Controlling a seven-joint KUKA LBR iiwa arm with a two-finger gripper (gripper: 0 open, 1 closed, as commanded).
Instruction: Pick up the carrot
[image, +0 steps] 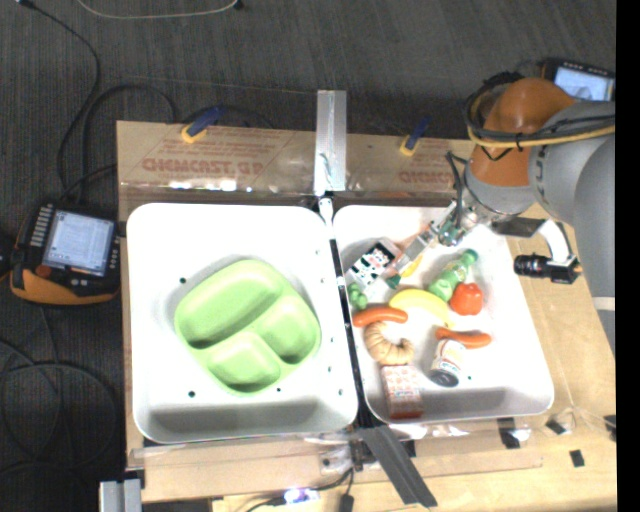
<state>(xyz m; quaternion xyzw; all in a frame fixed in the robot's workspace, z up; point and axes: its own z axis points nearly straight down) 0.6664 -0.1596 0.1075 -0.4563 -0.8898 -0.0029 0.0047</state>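
Carrot pickup has not been done yet, as far as you can judge from above. Start with the worktop (570, 330), which carries two white bins side by side. The left bin (150, 300) holds a green tray (247, 325) with three compartments. The right bin (520, 370) holds a crowd of toy food. The arm (560, 150) reaches in from the right, and its hand (447, 228) hangs over the far edge of the right bin; you cannot tell from this angle how it is set, and nothing shows in it.

Look for the carrot (465, 338) near the middle of the right bin: a small orange piece lying flat, just beside a banana (420, 303) and touching or nearly touching a can (446, 362). A red pepper (466, 296) sits beyond it, and a sausage (381, 316) and a croissant (388, 346) lie toward the divider. A small carton (400, 390) rests nearest you.

What is left is the whole job: travel to the carrot, descent, grasp and lift. Expect tight neighbours to crowd the grasp.
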